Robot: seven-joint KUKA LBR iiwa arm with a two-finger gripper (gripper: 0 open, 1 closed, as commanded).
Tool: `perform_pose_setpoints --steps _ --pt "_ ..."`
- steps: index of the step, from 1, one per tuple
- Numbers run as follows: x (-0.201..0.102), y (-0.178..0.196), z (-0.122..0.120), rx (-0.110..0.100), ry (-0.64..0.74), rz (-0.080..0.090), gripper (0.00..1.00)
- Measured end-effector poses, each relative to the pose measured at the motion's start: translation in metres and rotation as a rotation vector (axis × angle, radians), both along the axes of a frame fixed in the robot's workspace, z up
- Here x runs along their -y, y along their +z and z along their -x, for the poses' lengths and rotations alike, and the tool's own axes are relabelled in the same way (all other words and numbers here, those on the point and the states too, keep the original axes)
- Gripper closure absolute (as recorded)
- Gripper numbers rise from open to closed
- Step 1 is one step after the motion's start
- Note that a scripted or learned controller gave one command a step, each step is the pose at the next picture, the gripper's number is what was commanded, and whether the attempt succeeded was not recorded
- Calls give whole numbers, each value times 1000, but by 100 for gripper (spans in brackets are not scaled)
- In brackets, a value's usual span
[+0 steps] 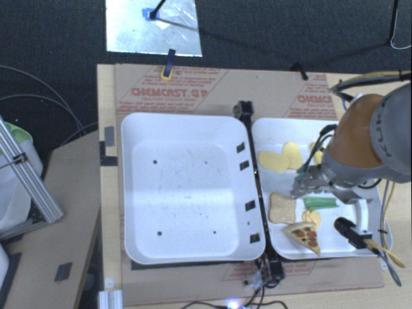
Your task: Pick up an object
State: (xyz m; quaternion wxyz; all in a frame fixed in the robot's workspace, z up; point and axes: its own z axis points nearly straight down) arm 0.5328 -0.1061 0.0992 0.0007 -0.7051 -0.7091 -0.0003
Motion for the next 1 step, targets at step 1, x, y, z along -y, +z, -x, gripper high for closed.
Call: perform_pose_setpoints --steps 1 --pt "-61 90 36 6 4 -1 100"
